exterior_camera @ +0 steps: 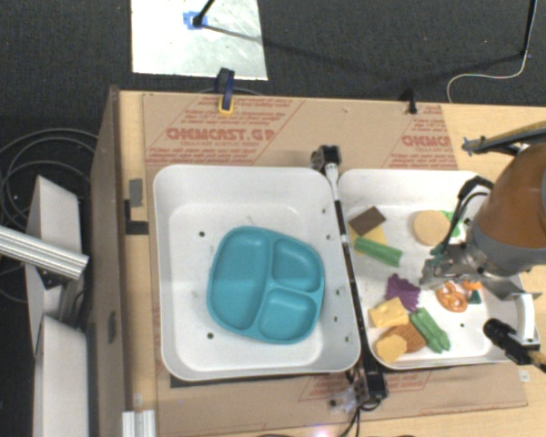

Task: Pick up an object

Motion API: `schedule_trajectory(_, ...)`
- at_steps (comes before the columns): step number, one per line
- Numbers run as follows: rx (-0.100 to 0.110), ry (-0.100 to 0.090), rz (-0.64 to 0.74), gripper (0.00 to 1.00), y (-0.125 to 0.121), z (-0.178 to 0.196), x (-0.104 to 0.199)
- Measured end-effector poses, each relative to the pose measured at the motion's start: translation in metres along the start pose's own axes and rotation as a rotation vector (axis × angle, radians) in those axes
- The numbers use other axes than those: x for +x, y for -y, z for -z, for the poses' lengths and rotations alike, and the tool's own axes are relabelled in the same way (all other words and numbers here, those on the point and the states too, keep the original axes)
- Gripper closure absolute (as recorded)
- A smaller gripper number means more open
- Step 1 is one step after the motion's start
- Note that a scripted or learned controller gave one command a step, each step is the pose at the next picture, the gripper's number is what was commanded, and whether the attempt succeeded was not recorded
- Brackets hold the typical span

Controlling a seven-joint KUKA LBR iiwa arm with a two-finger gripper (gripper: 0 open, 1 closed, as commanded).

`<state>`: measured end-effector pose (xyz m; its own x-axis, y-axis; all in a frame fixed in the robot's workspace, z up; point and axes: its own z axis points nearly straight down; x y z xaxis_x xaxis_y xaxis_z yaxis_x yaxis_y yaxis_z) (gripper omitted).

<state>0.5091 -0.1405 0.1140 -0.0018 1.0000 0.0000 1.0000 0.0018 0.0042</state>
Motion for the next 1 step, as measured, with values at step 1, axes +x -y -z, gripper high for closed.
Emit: schedule_trajectory(1,0.0,0.0,0.0,0.0,0.0001,-0.0004,0.0001)
